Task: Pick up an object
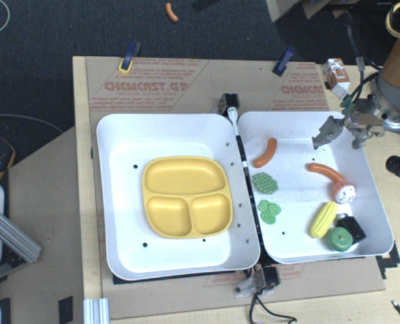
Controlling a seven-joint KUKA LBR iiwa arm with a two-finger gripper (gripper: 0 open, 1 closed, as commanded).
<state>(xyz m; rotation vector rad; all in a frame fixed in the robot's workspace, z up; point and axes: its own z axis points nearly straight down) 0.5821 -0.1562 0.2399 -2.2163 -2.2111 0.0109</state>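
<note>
Nearest the camera, in the right bin's (379, 201) front corner, a green round toy (339, 238) lies beside a black block (353, 227); touching them is a yellow corn cob (323, 219), and a small white piece (345, 194) sits just above; an orange sausage (326, 173) lies behind that, another sausage (265, 152) near the divider, two green leafy pieces (265, 183) below it; the left bin (112, 154) holds a yellow divided plate (186, 196); the gripper (342, 132) hovers over the right bin's far side, fingers spread apart, grasping nothing.
</note>
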